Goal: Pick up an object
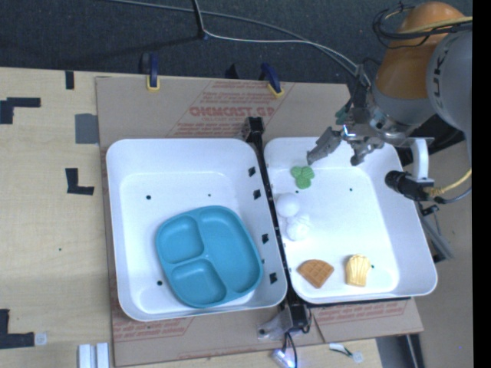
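Grey two-finger gripper [340, 152] hangs over back edge of right shallow white bin [383, 205], fingers [322, 147] spread wide apart, nothing between them. Small green lumpy object [303, 176] lies just below left finger, near bin's back-left corner, apart from it. White rounded objects [292, 215] sit along bin's left wall. Tan wedge-shaped piece [315, 272] and pale yellow ridged piece [357, 270] lie near front wall, close together. Left white bin [138, 175] holds teal plastic divided plate [207, 255]. Both bins rest on cardboard-covered table [207, 110].

Cardboard-topped bench [222, 110], dark carpet [92, 21]
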Robot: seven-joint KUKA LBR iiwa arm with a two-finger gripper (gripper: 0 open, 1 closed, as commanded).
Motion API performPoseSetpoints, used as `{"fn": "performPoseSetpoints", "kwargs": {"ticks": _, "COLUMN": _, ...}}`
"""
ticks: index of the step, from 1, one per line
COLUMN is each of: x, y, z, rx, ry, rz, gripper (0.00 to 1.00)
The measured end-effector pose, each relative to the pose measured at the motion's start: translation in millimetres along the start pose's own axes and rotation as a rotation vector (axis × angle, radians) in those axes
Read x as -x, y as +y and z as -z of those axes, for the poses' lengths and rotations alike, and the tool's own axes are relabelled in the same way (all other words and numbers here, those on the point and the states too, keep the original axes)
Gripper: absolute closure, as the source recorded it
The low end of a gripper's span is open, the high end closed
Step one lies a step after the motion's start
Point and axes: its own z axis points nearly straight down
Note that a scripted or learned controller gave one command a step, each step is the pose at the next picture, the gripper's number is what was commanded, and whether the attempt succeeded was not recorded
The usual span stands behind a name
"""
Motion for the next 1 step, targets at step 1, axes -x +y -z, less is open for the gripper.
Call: {"fn": "performPoseSetpoints", "kwargs": {"ticks": 1, "x": 15.1, "y": 20.4, "z": -151.7, "rx": -0.009, "ry": 0.001, "rz": -0.001, "gripper": 0.00}}
